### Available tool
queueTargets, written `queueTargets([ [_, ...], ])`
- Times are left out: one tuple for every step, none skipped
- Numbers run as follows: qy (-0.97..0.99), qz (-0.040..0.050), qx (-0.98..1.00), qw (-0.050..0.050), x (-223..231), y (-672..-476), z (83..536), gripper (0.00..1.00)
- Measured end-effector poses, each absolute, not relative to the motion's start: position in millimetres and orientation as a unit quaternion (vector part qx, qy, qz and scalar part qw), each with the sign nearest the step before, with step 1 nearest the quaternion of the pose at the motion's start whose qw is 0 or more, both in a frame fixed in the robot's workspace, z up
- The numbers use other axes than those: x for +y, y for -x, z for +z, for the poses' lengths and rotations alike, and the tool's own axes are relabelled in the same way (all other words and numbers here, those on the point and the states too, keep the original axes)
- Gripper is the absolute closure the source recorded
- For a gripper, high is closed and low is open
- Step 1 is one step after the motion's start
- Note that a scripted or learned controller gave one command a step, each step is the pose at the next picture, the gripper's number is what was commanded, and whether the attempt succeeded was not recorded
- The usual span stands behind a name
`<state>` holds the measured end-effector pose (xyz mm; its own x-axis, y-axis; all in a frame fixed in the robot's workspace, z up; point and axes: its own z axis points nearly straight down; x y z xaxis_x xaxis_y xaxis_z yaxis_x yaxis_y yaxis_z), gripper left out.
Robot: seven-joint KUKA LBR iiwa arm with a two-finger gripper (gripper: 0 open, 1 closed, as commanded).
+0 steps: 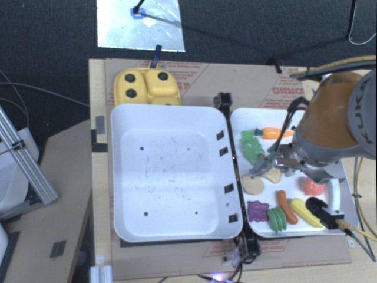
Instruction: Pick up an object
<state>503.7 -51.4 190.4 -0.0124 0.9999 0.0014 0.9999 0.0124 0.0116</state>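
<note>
Camera view: the arm (333,119) comes in from the right, low over the right bin (242,121). The gripper (258,170) points left, toward the middle of that bin. It hangs between a green leaf (252,148) on the far side and a tan disc (253,186) on the near side, just beside both. Whether it touches either cannot be told. Whether it is spread or closed cannot be told from this angle either.

The things to pick all lie in the right bin. A carrot (272,132) rests near the far wall, just beyond the leaf. A tan chunk (273,175) sits close under the wrist, beside the disc. A pink piece (313,187) lies toward the right wall. Along the near wall runs a row: purple grapes (257,210), a green pepper (277,219), a red sausage (285,205) and a yellow corn (305,211), packed close together.

The left bin (171,128) stands right alongside, its white floor lightly scuffed. Behind it a yellow toy (147,87) rests on the cardboard (200,75), touching the bin's far rim. Beyond the bench a silver sheet (140,16) lies on the dark floor.
</note>
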Motion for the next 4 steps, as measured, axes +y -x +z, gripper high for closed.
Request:
queueTargets([
  [-0.706, 0.0017, 0.708, 0.004, -96, -588.7, 107, 0.00],
  [-0.703, 0.0051, 0.711, 0.005, -46, -651.8, 190, 0.00],
  [-0.703, 0.0028, 0.711, 0.000, 36, -669.7, 185, 0.00],
  [-0.704, 0.0020, 0.710, 0.003, 30, -670.0, 196, 1.00],
])
